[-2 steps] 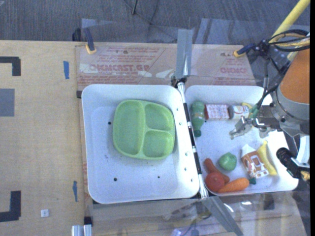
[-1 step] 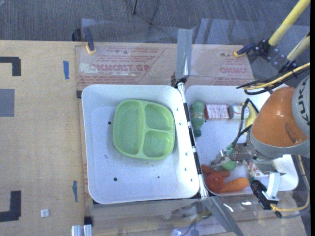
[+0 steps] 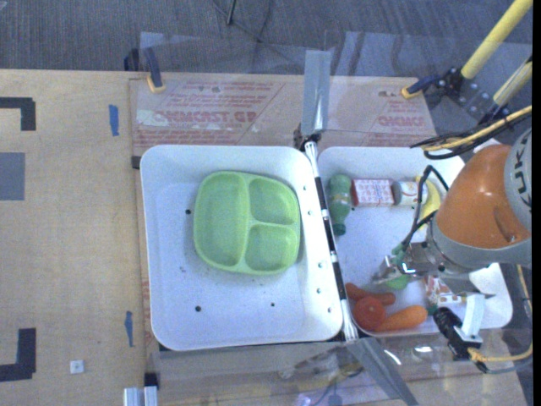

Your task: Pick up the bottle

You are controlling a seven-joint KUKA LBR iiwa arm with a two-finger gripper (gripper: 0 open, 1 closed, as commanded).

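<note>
Grey arm [image 3: 494, 210] reaching from right, gripper [image 3: 404, 269] lowered

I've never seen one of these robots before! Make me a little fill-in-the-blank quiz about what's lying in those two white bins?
1. The green divided plate lies in the ____ bin as the camera sees it.
2. That plate has ____ compartments.
3. The green bottle lies against the right bin's ____ wall.
4. The carrot near the front of the right bin is ____ in colour.

Missing words: left; three; left; orange
</note>
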